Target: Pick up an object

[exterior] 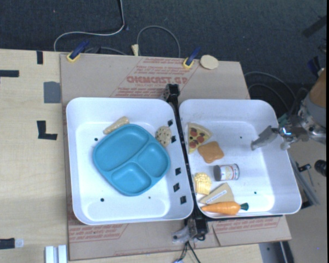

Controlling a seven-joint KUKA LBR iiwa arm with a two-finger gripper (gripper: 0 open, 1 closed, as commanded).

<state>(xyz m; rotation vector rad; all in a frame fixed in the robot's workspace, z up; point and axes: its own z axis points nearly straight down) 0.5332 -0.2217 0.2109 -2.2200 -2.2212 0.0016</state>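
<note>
- The grey two-finger gripper [266, 138] sits over the right edge of the right shallow white bin [263, 111], reaching in from the right at a low slant; one finger points toward the bin's bare upper-right floor
- Whether it is spread or closed cannot be told from this angle; nothing shows between its tips
- Candidates for picking all lie in the right bin, well apart from the gripper: a toy pizza slice with red dots [197, 135] near the divider, a tan bread-like piece [210, 152] just below it, a small white jar lying on its side [227, 172], a yellow corn piece [202, 183], a pale cheese wedge [220, 193] and an orange carrot with a green top [225, 207] along the front wall
- The left shallow white bin [77, 147] holds a blue sectioned plastic plate [130, 159], a tan cracker-like strip [115, 125] and a speckled cookie [163, 135]
- Judged step: the approach, with no object yet taken
- The next move likely calls for travelling leftward over the nearest item, probably the jar or the bread-like piece, then descending with the fingers set across it; the jar may roll
</note>
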